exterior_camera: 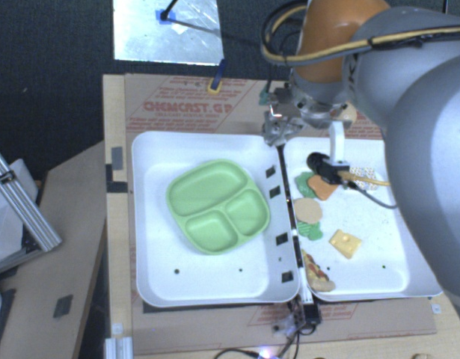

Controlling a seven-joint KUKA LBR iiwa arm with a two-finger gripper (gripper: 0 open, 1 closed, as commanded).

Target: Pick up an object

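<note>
End effector [277, 132] — yellow cheese wedge [345, 243] well apart

green tray [217, 206]: smooth matt plastic | left bin [151, 223]: plastic (faint gloss)

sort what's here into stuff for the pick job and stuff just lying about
For the job:
gripper
right bin with cheese, tan disc, pizza slice
left bin with green plate

Lying about:
foil sheet
cardboard under the bins
metal rail off to the side
</note>
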